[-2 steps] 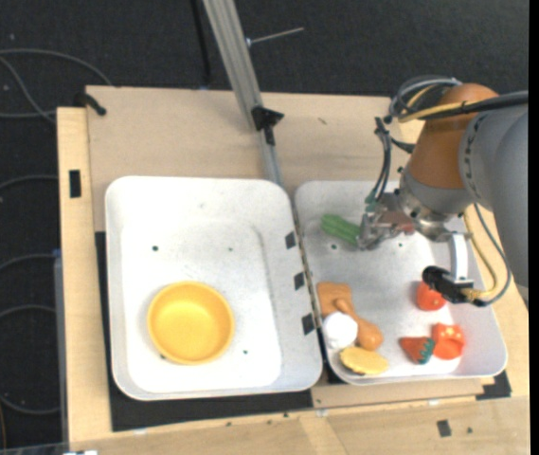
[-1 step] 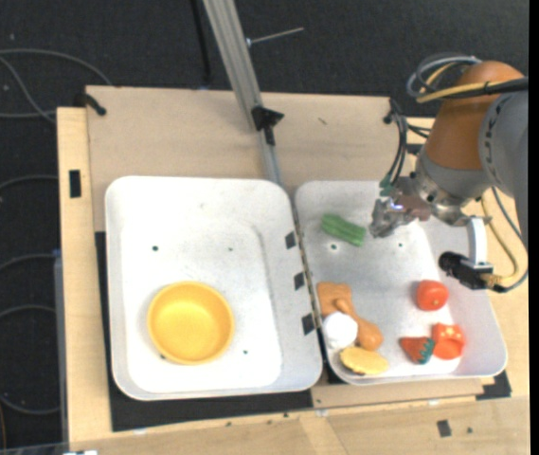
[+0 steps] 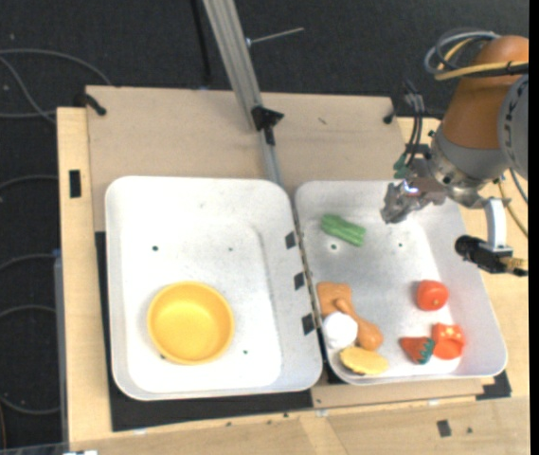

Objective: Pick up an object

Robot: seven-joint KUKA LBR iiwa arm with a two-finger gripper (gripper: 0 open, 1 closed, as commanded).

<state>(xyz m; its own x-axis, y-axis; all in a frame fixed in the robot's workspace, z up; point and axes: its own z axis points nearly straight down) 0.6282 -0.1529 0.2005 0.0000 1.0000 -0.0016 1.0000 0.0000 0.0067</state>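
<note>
A yellow toy (image 3: 364, 360) lies at the near edge of the right bin (image 3: 477, 282), beside a white egg (image 3: 339, 330) and an orange piece (image 3: 343, 301). The green toy (image 3: 343, 229) lies farther back, just left of the gripper (image 3: 398, 203). The gripper hangs over the bin's far part, and I cannot tell how it is set. Two red toys (image 3: 435, 320) lie nearer, to the right. A yellow bowl (image 3: 190, 322) sits in the left bin (image 3: 203, 216).
</note>
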